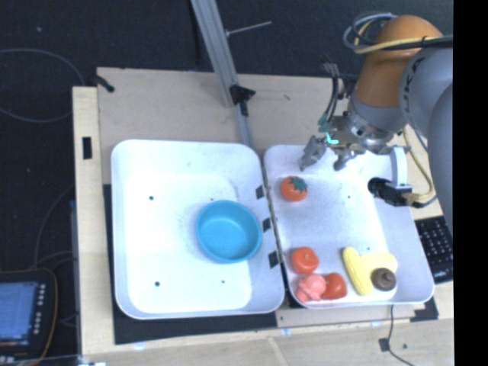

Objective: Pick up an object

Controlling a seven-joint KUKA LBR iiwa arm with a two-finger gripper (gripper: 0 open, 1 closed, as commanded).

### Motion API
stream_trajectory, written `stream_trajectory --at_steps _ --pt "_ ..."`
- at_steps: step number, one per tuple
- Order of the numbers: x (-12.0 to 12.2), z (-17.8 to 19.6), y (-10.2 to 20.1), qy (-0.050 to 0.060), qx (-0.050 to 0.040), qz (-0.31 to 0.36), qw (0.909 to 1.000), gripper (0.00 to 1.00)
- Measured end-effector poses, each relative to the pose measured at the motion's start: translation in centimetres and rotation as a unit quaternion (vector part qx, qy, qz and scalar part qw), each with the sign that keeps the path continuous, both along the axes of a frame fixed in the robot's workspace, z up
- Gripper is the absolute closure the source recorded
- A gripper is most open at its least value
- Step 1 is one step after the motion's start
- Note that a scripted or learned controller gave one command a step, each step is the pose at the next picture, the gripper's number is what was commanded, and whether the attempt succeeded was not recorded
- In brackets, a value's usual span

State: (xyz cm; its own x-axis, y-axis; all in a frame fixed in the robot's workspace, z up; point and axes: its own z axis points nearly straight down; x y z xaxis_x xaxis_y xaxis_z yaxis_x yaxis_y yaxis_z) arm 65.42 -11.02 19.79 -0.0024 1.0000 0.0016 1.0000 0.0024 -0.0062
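The tool (pixel 326 157) hangs over the far end of the right bin (pixel 358 204), its two fingers spread apart and grasping nothing. Just below and to its left lies a small orange-red fruit with a green top (pixel 293 188), alone on the bin floor; being nearest the tool and apart from other items, it is judged the likely target. The remaining candidates crowd the near end: an orange ball (pixel 305 260), a pink piece (pixel 309 287) touching a red piece (pixel 334 284), and a yellow item (pixel 369 269) with a dark end. Such crowding would hinder a clean grasp. The left bin (pixel 152 174) carries a blue bowl (pixel 227 231). Both bins sit side by side on the bench (pixel 168 105). No brand, label or legible writing is observed.
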Motion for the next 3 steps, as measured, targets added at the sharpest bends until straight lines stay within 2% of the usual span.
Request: stream_trajectory --at_steps 1,2,3 --pt "0.2 0.4 0.0 -0.004 -0.0003 0.0 1.0 0.0" --pt "0.4 -5.8 -0.4 -0.001 -0.002 -0.001 1.0 0.0" --pt "0.4 -9.9 -0.5 -0.001 -0.0017 -0.003 1.0 0.0"
